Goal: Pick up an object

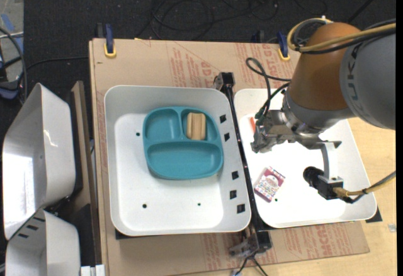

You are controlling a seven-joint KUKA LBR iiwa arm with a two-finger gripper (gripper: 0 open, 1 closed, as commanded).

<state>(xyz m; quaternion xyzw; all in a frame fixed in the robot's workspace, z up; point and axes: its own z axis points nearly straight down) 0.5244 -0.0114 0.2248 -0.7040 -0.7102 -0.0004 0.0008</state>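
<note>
In the right bin (352, 161), near its front left, lies a small pink and white packet (269, 183). My gripper (261, 140) hangs over the left part of that bin, a little behind the packet and apart from it. A small orange-red thing (251, 124) peeks out just left of the gripper, mostly hidden by it. The left bin (126, 205) holds a teal divided plate (179, 161) with a tan wooden block (196, 125) in its back right compartment.
The grey and orange arm (334, 73) covers the back of the right bin. A ridge with black clips (234, 174) separates the two bins. White tubs (34, 149) stand off the bench to the left.
</note>
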